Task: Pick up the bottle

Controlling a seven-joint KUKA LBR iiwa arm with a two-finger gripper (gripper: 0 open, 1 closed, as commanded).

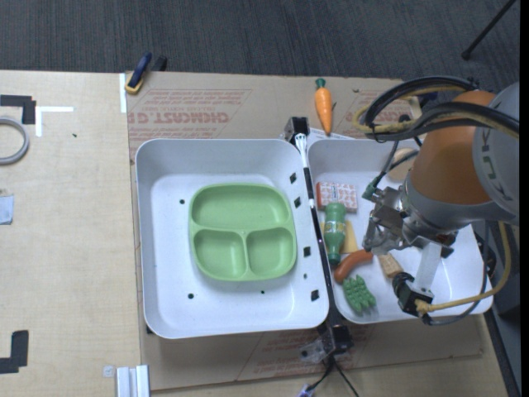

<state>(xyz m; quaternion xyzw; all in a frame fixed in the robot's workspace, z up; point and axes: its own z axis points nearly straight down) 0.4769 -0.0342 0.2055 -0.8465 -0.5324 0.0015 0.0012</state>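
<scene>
White bin (463, 300) on the bench: bottle (334, 230) lies lengthwise, cap toward the carrot (322, 104), left of the claw (382, 231), whose grip I cannot tell.

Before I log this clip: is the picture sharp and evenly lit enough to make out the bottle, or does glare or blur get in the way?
Camera view: sharp across both bins, lighting even and soft with faint shadows; no glare on the green bottle, which lies clear in the right bin; the arm's wrist hides the items under it, and the tool's tip cannot be made out.
</scene>
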